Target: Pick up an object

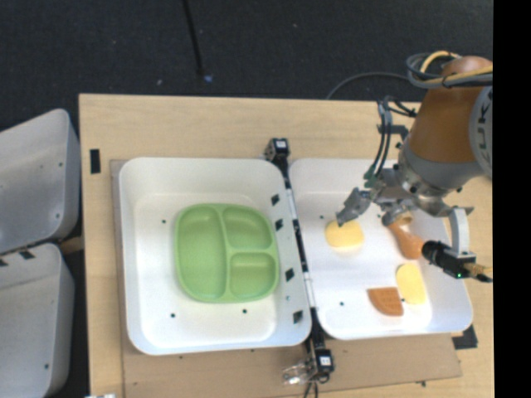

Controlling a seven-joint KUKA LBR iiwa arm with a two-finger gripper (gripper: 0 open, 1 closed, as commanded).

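Hand [371, 208] spread above yellow piece [344, 235], no legible writing

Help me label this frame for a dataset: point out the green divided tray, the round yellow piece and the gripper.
green divided tray [225, 252], camera view, centre ridge.
round yellow piece [345, 236], camera view, top face.
gripper [371, 210], camera view, midway between fingertips.

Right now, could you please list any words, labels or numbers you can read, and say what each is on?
"KU": white letters, cut off at the picture's edge, on the orange band of the arm.
Nothing else is readable: the green tray, the bins and the food pieces carry no text.
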